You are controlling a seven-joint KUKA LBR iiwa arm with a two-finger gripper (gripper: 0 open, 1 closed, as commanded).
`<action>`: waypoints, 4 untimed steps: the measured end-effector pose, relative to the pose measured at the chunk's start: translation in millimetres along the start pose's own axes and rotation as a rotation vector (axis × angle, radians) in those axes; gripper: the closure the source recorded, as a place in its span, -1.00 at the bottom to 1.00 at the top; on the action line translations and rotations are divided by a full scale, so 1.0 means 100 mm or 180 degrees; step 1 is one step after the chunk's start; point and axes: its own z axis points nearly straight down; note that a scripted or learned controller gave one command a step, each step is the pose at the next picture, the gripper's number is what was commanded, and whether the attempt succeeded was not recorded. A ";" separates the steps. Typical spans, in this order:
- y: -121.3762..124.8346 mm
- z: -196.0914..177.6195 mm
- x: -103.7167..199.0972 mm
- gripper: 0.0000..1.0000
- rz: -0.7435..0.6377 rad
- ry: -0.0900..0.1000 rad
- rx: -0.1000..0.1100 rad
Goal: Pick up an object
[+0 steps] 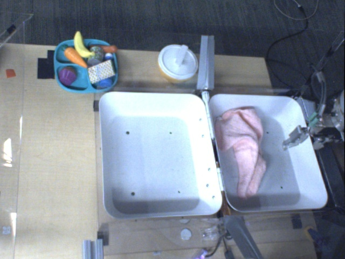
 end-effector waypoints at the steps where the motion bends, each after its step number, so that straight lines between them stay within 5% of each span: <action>1: 0.35 1.33 0.45 -1.00 -0.0328 0.0003 0.0002; 2: 0.31 1.87 0.31 -1.00 -0.0392 -0.0002 -0.0035; 3: 0.35 1.74 0.31 1.00 -0.0399 -0.0014 -0.0068; 4: 0.73 0.92 1.12 1.00 -0.0587 0.0004 -0.0009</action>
